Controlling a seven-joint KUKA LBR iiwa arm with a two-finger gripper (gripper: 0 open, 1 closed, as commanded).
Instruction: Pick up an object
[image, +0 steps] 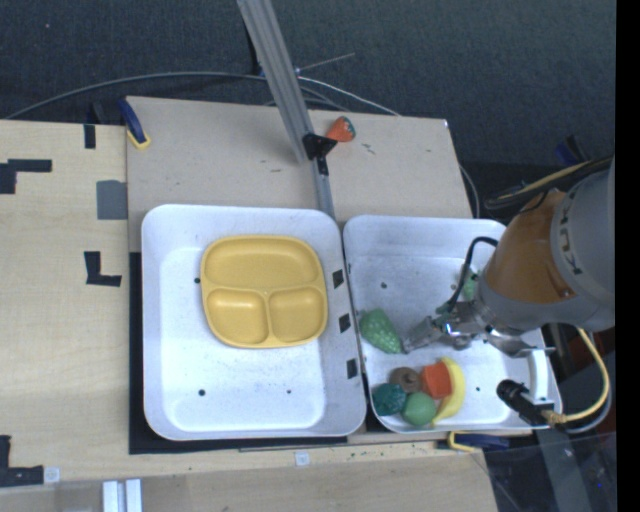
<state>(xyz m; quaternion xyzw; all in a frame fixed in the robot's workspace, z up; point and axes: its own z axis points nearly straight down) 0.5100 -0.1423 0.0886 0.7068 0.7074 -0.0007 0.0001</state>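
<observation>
The right bin (410, 250) holds a green bumpy object (380, 331) near its left wall. A cluster lies at the bin's front: a brown ring-shaped piece (405, 378), a red block (437, 380), a yellow banana (455, 390), a teal piece (389, 399) and a green round piece (421, 409). My gripper (440, 333) hangs low over the middle of the right bin, just right of the green bumpy object and above the cluster. Nothing shows between its fingers.
The left bin (165, 330) carries a yellow divided plate (265, 290). A grey pole (280, 70) slants over the bench behind the bins, with a small orange-and-green item (342, 128) beside it. The arm's orange band (525, 265) covers the right bin's right side.
</observation>
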